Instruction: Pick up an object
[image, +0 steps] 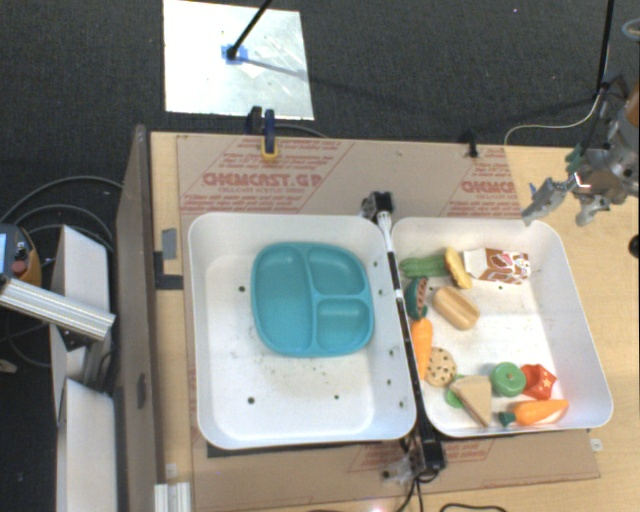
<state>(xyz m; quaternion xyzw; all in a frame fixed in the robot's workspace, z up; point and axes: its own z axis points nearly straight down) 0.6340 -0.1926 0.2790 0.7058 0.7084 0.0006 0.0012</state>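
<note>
Gripper (568, 198) hovers spread apart, holding nothing, just beyond the right bin's (578, 290) far corner, above the bench (330, 170).

Red lettering "CHEMCAST GP" reads on the protective sheet (330, 175) covering my bench, printed behind the left bin; a second, slanted print behind the right bin is illegible.

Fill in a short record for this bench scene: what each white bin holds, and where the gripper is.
left white bin: teal plastic divided tray
right white bin: toy foods, including orange carrot, speckled round cookie, green round piece, tan bread roll
gripper: above the right bin's far right corner, holding nothing visible
</note>
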